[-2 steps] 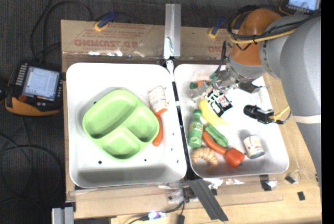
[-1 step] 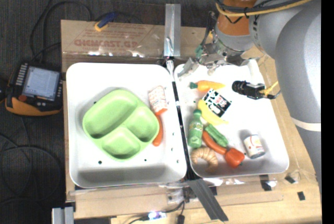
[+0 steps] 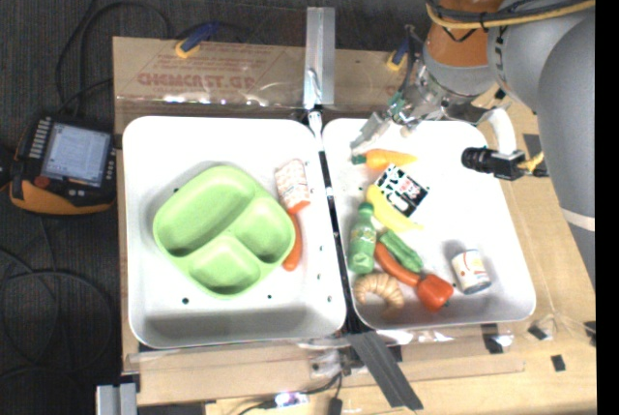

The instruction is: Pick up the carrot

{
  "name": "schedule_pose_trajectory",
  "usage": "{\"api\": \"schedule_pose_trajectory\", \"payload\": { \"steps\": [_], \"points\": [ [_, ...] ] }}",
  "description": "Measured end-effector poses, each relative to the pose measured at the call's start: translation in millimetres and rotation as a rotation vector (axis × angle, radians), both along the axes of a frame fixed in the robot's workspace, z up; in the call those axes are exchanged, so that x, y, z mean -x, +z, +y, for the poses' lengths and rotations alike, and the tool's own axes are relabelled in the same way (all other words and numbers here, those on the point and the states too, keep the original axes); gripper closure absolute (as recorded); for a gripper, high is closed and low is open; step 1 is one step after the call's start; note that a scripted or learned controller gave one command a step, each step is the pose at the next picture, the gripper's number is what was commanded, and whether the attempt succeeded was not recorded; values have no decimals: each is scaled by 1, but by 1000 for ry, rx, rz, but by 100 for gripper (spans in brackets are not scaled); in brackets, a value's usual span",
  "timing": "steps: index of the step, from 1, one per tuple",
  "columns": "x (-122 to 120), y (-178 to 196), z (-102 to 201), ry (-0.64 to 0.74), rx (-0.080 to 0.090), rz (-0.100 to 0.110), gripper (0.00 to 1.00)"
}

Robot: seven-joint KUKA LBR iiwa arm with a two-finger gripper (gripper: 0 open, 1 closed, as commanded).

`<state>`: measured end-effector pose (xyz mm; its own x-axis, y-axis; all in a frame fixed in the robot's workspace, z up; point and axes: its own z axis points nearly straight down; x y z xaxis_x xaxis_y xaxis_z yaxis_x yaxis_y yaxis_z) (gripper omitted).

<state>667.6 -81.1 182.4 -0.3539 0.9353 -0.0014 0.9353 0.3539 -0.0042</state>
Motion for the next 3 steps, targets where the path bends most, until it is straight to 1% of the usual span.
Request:
{"api": "schedule_pose_trajectory", "payload": {
  "steps": [1,2,3],
  "points": [
    [29,-88,-20,-34,-2,-2,0],
    [38,-40,-32,275,-3,0,0],
    [5,-72,-38,525,4,-12,0]
  ]
}}
